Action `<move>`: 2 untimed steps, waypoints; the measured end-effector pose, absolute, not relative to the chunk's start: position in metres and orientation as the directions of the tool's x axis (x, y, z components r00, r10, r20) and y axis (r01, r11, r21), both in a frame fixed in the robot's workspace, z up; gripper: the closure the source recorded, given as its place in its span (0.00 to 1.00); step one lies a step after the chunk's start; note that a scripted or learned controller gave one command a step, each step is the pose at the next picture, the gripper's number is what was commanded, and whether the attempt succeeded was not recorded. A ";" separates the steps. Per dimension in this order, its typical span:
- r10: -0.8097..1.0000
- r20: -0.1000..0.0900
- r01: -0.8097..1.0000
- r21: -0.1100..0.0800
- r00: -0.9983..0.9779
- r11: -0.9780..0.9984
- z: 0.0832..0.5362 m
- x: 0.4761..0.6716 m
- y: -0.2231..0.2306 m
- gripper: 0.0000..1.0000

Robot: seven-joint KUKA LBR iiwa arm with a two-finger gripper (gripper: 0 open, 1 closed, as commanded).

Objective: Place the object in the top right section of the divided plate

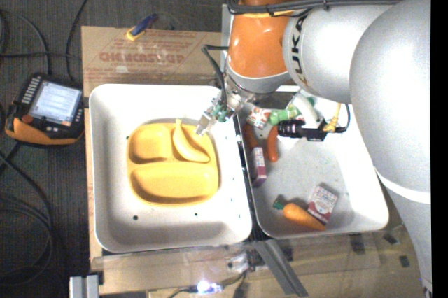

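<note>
A yellow divided plate (171, 181) lies in the left white bin (105, 220). In its top right section rests a yellow crescent-shaped object (189, 144), like a banana, the same colour as the plate. My gripper (210, 118) hangs over the upper right corner of that section, just above and to the right of the object, at the end of the orange wrist (262, 31). Nothing can be made out between its tips.
The right bin (364, 216) holds a carrot (301, 215), a small red and white box (323, 200), a purple packet (259, 165), an orange stick (271, 147) and other small items under the arm. A teach pendant (45, 108) lies left of the bins. Cardboard (147, 55) lies behind.
</note>
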State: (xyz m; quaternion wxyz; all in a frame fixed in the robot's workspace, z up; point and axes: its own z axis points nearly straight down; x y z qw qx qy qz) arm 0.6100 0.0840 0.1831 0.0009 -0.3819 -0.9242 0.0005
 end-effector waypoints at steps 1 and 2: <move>0.844 -0.001 0.844 0.000 -0.537 0.537 0.210 0.639 0.072 1.00; 0.843 -0.001 0.843 -0.001 -0.537 0.537 0.210 0.639 0.072 0.00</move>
